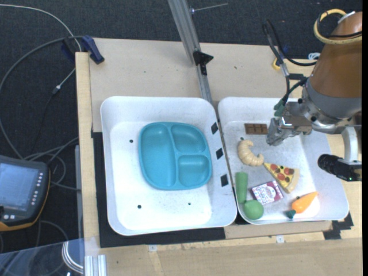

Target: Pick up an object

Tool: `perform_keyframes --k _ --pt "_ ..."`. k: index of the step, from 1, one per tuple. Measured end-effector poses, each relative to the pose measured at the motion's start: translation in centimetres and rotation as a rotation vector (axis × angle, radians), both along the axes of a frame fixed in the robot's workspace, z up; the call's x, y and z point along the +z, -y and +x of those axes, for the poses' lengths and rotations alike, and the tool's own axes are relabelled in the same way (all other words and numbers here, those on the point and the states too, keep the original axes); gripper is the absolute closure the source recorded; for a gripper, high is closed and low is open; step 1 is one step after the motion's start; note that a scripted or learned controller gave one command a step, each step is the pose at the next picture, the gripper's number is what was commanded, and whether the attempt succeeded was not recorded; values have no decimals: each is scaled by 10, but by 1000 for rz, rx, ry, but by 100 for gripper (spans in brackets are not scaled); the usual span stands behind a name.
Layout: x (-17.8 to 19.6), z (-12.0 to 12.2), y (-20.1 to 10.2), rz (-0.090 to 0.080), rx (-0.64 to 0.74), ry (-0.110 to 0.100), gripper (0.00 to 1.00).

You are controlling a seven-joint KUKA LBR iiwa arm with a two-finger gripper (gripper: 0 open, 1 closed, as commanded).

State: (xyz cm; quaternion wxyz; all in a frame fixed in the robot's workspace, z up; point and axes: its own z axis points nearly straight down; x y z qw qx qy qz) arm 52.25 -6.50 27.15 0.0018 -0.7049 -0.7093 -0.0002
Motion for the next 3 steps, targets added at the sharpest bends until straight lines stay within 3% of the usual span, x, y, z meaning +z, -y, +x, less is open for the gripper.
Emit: perform_keyframes --k 2,3 --pt "-27 -27 -106 0 0 -3 100" --pt "-33 -20 -158 -2 0 2 100"
